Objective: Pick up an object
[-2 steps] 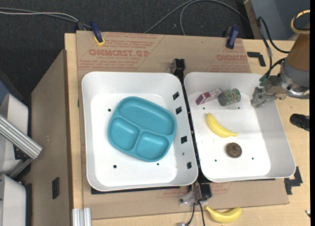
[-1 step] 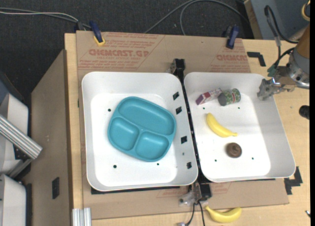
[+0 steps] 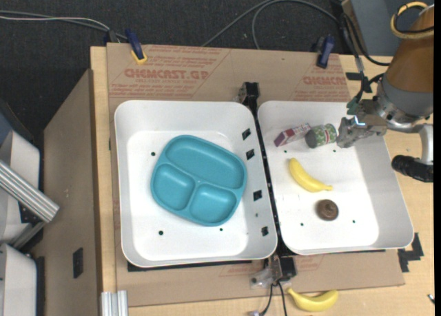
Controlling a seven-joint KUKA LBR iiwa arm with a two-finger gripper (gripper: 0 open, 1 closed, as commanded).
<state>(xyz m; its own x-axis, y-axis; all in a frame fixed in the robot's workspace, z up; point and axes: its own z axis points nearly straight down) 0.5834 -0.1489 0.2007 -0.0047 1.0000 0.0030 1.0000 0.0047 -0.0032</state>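
Can (image 3: 321, 135) lay on its side in rt bin (image 3: 386, 191), long axis roughly L-R, touching/just left of tool (image 3: 349, 131). Couldn't tell whether tool was apart or together. Banana (image 3: 307, 175) sat nearer centre.

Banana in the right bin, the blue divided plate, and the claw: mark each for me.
banana (image 3: 308, 175): camera view, middle of its curved body.
blue divided plate (image 3: 198, 179): camera view, central ridge between compartments.
claw (image 3: 346, 132): camera view, its tip beside the small can.
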